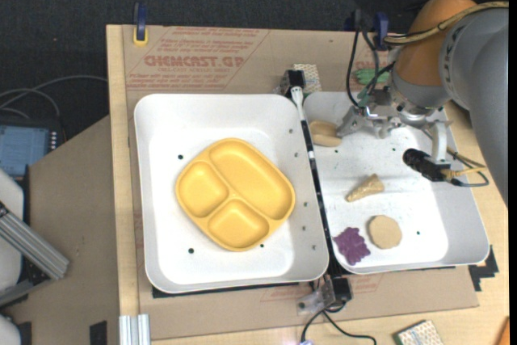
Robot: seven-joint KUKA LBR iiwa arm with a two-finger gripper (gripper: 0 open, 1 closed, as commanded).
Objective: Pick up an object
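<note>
I see four small pieces lying loose in the right bin (460, 242): a tan oblong lump (325, 134) at its upper left corner, and a pale wedge (365, 188) tilted near its middle. A round tan disc (385, 233) and a purple cluster (351, 245) lie just apart by its near edge.

Even, diffuse overhead light falls across the bench, leaving the two white bins (153, 174) bright but not blown out, while the dark carpet in the upper left of the frame stays dim. Shadows are soft and short: a faint one hugs the yellow tray (234, 194) at lower centre. The grey arm (477, 52) at upper right looks soft and slightly blurred; fine detail is grainy throughout.
</note>
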